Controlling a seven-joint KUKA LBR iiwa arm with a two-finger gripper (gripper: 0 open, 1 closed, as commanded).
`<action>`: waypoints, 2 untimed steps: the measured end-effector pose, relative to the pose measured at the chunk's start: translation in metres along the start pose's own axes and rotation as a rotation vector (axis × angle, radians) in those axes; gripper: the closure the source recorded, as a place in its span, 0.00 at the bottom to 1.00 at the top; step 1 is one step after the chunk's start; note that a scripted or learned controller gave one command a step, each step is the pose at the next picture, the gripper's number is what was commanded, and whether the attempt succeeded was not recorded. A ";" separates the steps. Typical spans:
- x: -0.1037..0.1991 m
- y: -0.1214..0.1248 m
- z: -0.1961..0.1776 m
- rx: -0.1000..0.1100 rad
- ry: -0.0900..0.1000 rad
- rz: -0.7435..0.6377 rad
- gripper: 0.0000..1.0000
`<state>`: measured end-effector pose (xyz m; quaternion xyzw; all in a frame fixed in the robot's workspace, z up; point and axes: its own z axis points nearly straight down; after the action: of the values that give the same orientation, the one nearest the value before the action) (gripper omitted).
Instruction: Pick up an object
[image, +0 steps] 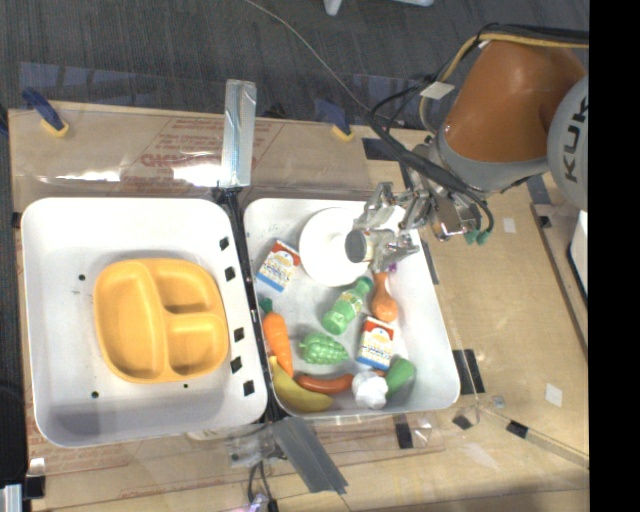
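The right bin (440, 330) holds several toy foods. Among them are a white round dish (322, 245), a small carton (278, 268), a green bottle (345, 308), an orange drumstick-shaped piece (384, 298) and a second carton (377, 343). Lower down lie a carrot (277, 340), a knobbly green piece (322, 350), a banana (298, 395), a red sausage (322, 381), a white piece (369, 390) and a green pepper (400, 374). My gripper (385, 232) hangs over the bin's upper right, at the dish's right edge, just above the drumstick piece. I see nothing held in it.
The left bin (60, 240) carries a yellow divided tray (160, 320). A black divider strip (240, 300) runs between the bins. Cables trail from the wrist (470, 215) over the bench to the right. Brown cardboard bench surface (510, 330) lies beyond the right bin.
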<state>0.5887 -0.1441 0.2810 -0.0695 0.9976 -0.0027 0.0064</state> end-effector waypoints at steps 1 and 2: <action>-0.067 -0.016 0.025 -0.006 0.013 0.035 1.00; -0.071 0.027 0.014 -0.005 0.013 0.177 1.00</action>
<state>0.6558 -0.1077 0.2675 0.0191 0.9998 0.0001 -0.0002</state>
